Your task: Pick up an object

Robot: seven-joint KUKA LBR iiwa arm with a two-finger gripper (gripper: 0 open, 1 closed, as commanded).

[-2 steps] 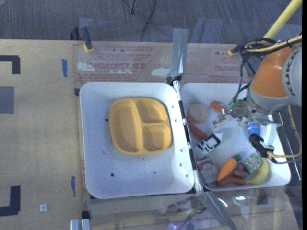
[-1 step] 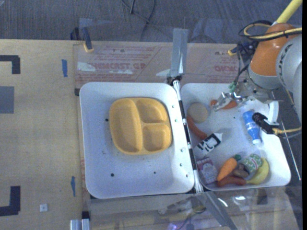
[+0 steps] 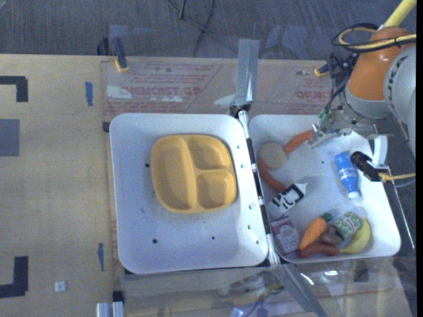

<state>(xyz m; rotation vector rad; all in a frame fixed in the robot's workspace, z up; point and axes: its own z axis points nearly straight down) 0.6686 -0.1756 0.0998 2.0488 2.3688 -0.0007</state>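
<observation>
The right bin [image 3: 390,207] holds several objects. An orange carrot-shaped piece [image 3: 297,140] lies near the bin's back, beside a tan round piece [image 3: 271,156] and a red sausage shape [image 3: 269,176]. My gripper [image 3: 324,133] hangs low over the back of this bin, right at the orange piece's right end. Whether it touches that piece is unclear. A blue bottle [image 3: 346,173] lies just right of the gripper. A black-and-white item [image 3: 289,195] sits mid-bin.
At the right bin's front lie a carrot [image 3: 312,233], a banana [image 3: 361,238], a green-and-red packet [image 3: 344,225], a small pink packet [image 3: 284,232] and a brown sausage [image 3: 320,248]. The left bin [image 3: 132,236] holds a yellow divided plate [image 3: 193,172]. A black cable fitting [image 3: 367,164] hangs off the arm.
</observation>
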